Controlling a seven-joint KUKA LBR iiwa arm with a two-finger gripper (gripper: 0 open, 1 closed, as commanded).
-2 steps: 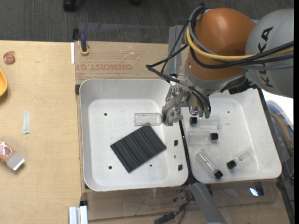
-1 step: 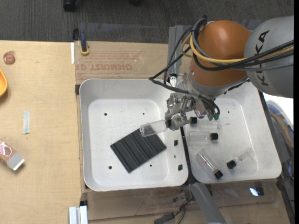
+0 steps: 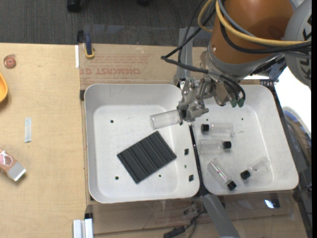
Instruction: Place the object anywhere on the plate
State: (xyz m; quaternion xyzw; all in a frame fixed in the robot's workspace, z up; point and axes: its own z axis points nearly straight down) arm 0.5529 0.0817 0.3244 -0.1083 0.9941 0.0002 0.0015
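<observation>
Jaws hold clear vial (image 3: pixel 166 118) pointing left.

Four clear vials (image 3: pixel 218 129) (black caps) loose in right bin (image 3: pixel 270 128); grey strip (image 3: pixel 27 130), wrapped block (image 3: pixel 11 165) on bench (image 3: pixel 49 103).

You're looking at a left bin (image 3: pixel 91 133) and a right bin (image 3: pixel 277 118) of smooth white plastic with a soft sheen. Your plate (image 3: pixel 146 156) reads matt dark grey, ribbed in long grooves, no glare off it. The gripper (image 3: pixel 190 110) looks like bare grey metal; the vial (image 3: pixel 166 119) at it is clear and glossy, like the other vials (image 3: pixel 216 145) with their black caps (image 3: pixel 204 128). The orange band (image 3: pixel 252 14) shines smooth. Your bench (image 3: pixel 44 172) is pale matt wood, the cardboard (image 3: pixel 124 66) dull brown.
</observation>
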